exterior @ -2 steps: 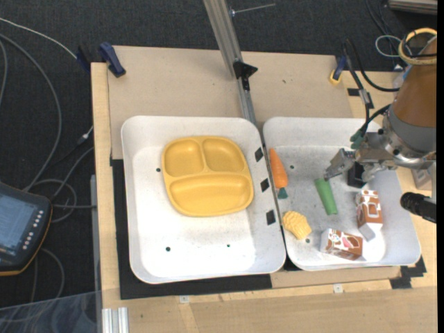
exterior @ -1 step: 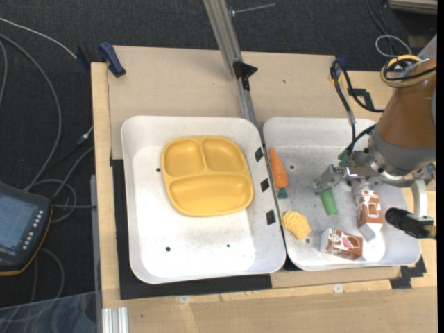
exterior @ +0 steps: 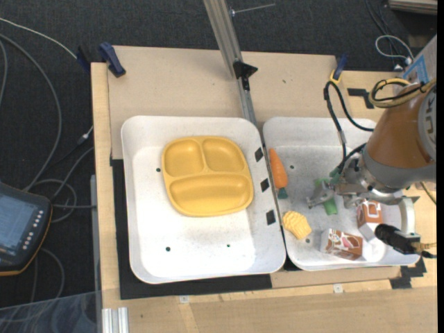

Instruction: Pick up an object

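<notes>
My gripper point(exterior: 321, 198) is low in the right bin point(exterior: 305, 134), at the end of the grey arm with the orange band point(exterior: 402, 134). It sits right against a small green object point(exterior: 330, 204), which it partly hides. An orange carrot point(exterior: 277, 168) lies along the bin's left wall. A yellow ridged piece point(exterior: 297, 225) rests at the front left of the bin. A brown and white packet point(exterior: 345, 243) lies near the front edge, and a red and white item point(exterior: 370, 214) is just under the wrist.
The left bin point(exterior: 139, 207) holds a yellow divided plate point(exterior: 207, 174). A metal pole point(exterior: 229, 40) slants up from between the bins. Cables point(exterior: 340, 127) hang over the right bin's back. A black part of the arm point(exterior: 397, 239) overhangs the front right corner.
</notes>
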